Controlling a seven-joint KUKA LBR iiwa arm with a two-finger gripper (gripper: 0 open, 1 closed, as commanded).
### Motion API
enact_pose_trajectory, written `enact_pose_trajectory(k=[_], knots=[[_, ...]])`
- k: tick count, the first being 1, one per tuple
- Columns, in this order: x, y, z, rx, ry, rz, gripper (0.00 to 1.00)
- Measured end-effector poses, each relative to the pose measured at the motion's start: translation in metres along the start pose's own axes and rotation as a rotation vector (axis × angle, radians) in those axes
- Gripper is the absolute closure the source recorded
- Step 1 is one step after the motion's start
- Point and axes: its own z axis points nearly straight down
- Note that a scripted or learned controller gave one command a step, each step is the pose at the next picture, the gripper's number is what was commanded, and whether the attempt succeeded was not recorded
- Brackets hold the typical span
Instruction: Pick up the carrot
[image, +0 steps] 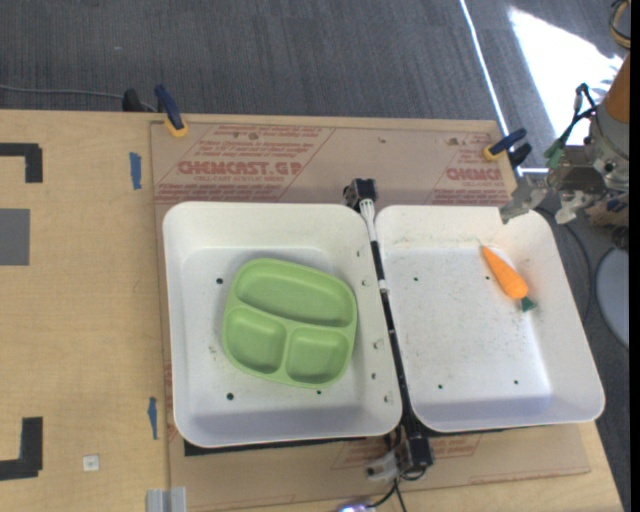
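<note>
Left bin (190, 300): green three-section plate (288, 322), centre, lying flat. Right bin (570, 390): carrot (506, 276) upper right, near the far right wall, leaf end pointing lower right, nothing touching it. Gripper (520, 205) at frame's right edge, over the bin's top-right corner, apart from the carrot. Can't tell finger opening; nothing visibly held. Yellow clamps (176, 124) on the board's back corners.

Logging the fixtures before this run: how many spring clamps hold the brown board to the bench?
2 in view: one clamp at the board's far left corner, another clamp at its far right corner. Others may sit hidden at the near edge.
</note>
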Motion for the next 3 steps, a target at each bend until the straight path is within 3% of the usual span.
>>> enact_pose_trajectory(k=[1,2,3], knots=[[-0.043,-0.016,0.115,-0.003,-0.001,-0.001,0.0],[-0.035,-0.03,0.166,-0.003,0.019,-0.009,0.0],[-0.041,-0.031,0.156,-0.005,0.005,-0.008,1.0]])
